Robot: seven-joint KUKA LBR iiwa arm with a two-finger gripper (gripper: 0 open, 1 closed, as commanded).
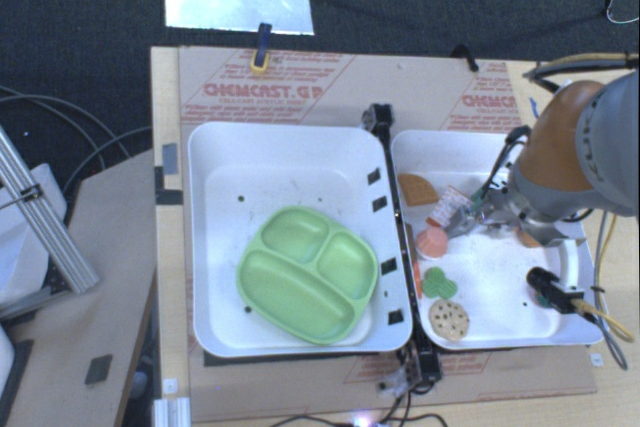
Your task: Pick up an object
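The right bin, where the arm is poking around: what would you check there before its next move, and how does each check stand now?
1. Tool is over the right bin: ok.
2. Something sits within reach of it, a pink piece: ok.
3. Tool grips an object: cannot tell.
4. Cookie and green piece lie apart from the tool: ok.
5. Green tray rests in the left bin, out of the arm's way: ok.

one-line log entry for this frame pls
arm: over right bin | hand: low, near pink round item | grasp: none seen | green divided tray: left bin | cookie: right bin, front
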